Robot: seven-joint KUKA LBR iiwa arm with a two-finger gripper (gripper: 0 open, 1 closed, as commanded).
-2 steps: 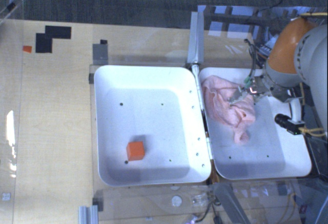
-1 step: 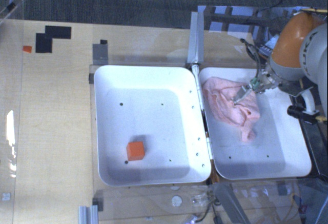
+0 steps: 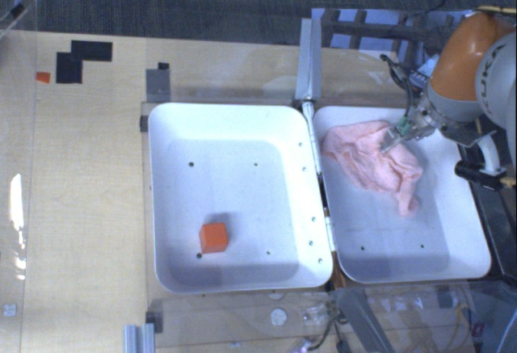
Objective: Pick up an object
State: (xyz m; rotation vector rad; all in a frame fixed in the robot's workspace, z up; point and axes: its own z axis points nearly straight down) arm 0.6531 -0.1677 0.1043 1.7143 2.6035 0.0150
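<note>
the arm (image 3: pixel 477 73) reaches in from the right over the right bin (image 3: pixel 452 262), and its gripper (image 3: pixel 404 132) sits low at the far right part of a crumpled pink cloth (image 3: pixel 373 164). the tips are down against the fabric, and whether the claw stands apart or together i cannot tell from this angle; nothing shows cloth plainly pinched between them, so no hold is recorded. the cloth lies in the far half of the right bin, bunched toward the divider at its left side, with a tail trailing toward the near right. the other candidate, a small orange block (image 3: pixel 214 237), rests in the near left part of the left bin (image 3: pixel 234 121), well apart from the gripper. judgement: the step in hand is the grasp on the cloth. to do it well the tips should bite into a raised fold rather than a flat single layer, close fully before any lift, and rise straight so the trailing tail clears the bin wall without dragging. a shallow pinch on thin fabric is the likely fault, as the cloth may slip free on the rise. as to markings: no brand, label or legible writing is visible on the bins, the cloth, the block or the arm; the black shapes (image 3: pixel 81 59) and a small orange patch (image 3: pixel 43 77) on the bench at far left carry no readable text.
</note>
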